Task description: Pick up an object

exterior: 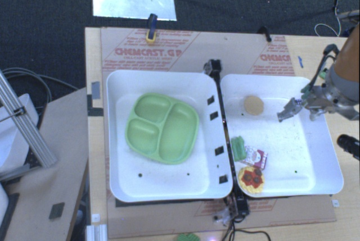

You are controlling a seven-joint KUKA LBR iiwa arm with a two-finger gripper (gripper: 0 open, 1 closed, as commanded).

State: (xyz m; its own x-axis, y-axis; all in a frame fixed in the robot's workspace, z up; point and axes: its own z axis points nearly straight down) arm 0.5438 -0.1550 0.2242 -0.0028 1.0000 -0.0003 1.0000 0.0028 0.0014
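Camera view, near to far. Right bin (pixel 320 178), near-left corner: a yellow-and-red packet (pixel 251 179), a red-and-white wrapper (pixel 257 157) touching it, and a green item (pixel 238 148) against the divider. Farther in, a tan round disc (pixel 253 105) lies alone on bare floor. The gripper (pixel 288 111) hangs just right of the disc; fingers grasp nothing, and whether they are spread or closed I cannot tell. Left bin (pixel 163 80) holds a green divided tray (pixel 162 127). Judgement: the disc is the easiest target; centre over it, descend straight, close low on its rim.
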